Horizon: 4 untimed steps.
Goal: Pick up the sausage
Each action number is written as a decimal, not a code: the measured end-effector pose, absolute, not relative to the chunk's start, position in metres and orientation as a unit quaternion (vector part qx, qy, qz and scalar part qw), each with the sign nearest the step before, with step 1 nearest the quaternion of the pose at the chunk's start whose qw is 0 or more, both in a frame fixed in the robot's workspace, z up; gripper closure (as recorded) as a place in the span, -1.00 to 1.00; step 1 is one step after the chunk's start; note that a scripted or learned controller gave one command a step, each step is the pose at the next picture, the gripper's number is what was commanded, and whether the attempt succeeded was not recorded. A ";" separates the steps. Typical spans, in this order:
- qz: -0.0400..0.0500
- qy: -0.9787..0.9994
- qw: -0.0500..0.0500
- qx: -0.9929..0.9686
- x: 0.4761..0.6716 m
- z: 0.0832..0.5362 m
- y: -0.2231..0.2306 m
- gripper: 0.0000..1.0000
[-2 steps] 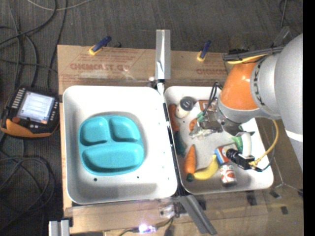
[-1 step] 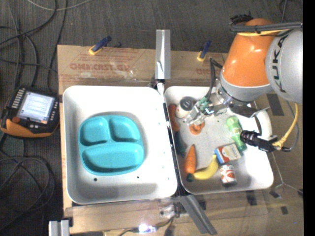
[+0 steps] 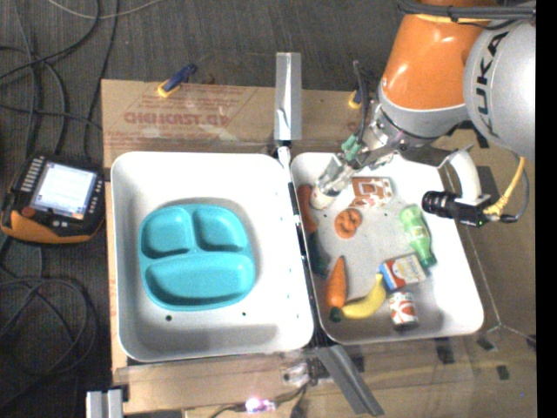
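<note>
The sausage [image 3: 305, 210] is a dark red-brown stick lying along the left wall of the right bin [image 3: 452, 320], near its back. My gripper [image 3: 325, 192] reaches down from the right, and its pale tip hangs just right of the sausage's upper end, close to it. I cannot tell whether it touches the sausage. Nothing shows held in the gripper.
The right bin also holds a pretzel [image 3: 348, 222], a red-and-white packet [image 3: 372, 190], a green bottle [image 3: 418, 233], a small carton [image 3: 405, 273], a can [image 3: 402, 310], a banana [image 3: 367, 301] and a carrot [image 3: 336, 281]. A blue divided plate [image 3: 200, 255] lies in the left bin [image 3: 130, 181].
</note>
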State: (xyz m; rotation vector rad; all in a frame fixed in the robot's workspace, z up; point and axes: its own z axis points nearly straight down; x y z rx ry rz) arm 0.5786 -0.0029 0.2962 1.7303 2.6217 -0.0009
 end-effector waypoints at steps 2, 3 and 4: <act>0.000 0.947 0.000 0.323 0.657 0.223 0.123 1.00; 0.001 0.996 0.001 0.086 0.625 0.283 0.147 1.00; 0.000 0.998 0.002 -0.055 0.663 0.260 0.149 1.00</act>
